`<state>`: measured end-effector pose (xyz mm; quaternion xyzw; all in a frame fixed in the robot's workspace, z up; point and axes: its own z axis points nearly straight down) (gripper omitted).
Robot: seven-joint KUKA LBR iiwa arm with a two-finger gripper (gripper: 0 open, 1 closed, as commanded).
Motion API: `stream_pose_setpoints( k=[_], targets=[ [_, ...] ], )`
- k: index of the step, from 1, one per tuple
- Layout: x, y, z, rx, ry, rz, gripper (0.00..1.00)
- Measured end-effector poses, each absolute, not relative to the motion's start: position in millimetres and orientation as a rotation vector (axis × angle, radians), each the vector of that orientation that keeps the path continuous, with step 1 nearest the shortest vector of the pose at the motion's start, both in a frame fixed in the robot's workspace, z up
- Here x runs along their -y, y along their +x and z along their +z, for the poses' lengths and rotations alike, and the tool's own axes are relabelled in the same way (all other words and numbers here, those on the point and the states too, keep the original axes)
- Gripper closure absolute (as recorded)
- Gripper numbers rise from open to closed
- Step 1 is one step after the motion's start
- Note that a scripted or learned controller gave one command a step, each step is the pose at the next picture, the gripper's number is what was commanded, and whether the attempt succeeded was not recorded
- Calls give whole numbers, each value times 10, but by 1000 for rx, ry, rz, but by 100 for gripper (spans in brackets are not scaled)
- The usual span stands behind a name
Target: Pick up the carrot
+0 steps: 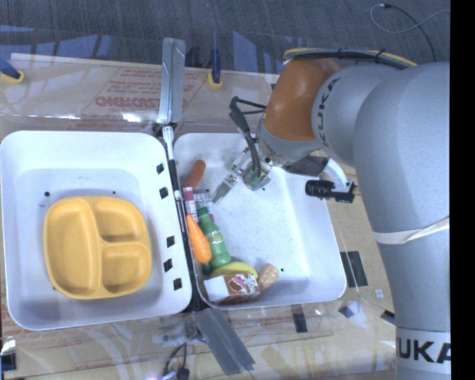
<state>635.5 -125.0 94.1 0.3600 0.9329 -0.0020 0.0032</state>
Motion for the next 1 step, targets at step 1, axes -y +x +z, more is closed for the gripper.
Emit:
stream_pose_setpoints(
  k=[1],
  targets=[
    [1162,6499,968,-3069,608,-10,0]
  ],
)
